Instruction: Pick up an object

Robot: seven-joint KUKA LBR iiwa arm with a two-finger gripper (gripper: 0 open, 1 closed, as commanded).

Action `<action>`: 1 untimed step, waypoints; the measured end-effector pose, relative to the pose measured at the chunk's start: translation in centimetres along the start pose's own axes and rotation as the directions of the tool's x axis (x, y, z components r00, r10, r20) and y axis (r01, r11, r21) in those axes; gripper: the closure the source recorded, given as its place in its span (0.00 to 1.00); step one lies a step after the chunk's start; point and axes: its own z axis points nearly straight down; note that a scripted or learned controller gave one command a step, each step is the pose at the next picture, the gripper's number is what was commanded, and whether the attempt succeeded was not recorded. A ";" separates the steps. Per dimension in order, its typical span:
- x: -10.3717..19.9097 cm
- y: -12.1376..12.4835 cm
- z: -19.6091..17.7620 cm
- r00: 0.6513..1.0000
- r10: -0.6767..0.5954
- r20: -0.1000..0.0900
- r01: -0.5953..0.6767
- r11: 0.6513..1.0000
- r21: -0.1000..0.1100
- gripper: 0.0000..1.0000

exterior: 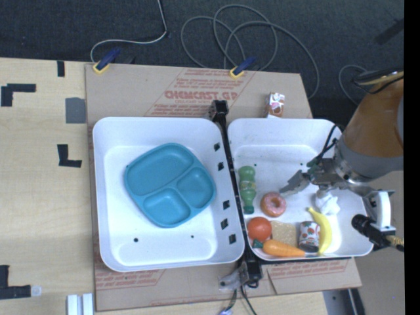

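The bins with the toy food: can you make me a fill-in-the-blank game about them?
1. The blue tray lies in the ______ bin.
2. The banana is the colour ______.
3. The donut lies just above the slice of ______.
4. The carrot lies right below the round red ______.

Missing words: left; yellow; bread; tomato

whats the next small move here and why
Probably lower the end effector slightly toward the donut. It sits just above and right of the donut in the right bin, with nothing between its fingers, and the donut lies apart from the tomato.
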 end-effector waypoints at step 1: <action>1.2 4.3 10.1 1.000 0.003 0.005 -0.003 1.000 -0.003 0.00</action>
